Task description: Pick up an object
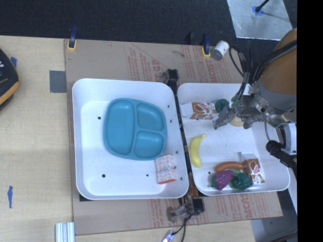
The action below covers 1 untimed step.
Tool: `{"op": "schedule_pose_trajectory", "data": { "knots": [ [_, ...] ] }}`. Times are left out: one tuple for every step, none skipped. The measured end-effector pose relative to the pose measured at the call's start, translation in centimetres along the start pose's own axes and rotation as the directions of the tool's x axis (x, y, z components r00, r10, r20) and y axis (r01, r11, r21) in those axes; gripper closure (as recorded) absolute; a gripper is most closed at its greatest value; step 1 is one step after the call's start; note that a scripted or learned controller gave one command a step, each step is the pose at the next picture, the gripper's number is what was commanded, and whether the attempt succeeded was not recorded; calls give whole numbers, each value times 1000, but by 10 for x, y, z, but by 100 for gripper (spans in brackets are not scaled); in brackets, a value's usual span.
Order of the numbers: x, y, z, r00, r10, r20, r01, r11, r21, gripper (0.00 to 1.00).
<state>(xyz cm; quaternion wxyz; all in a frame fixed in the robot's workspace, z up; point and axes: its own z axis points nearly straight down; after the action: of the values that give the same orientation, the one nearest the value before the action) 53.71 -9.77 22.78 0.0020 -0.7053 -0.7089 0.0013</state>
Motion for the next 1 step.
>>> {"op": "schedule_pose_trajectory", "data": {
  "knots": [
    [-65,49,66,1000,2,3,-2,1000,0,0]
  ]
}}
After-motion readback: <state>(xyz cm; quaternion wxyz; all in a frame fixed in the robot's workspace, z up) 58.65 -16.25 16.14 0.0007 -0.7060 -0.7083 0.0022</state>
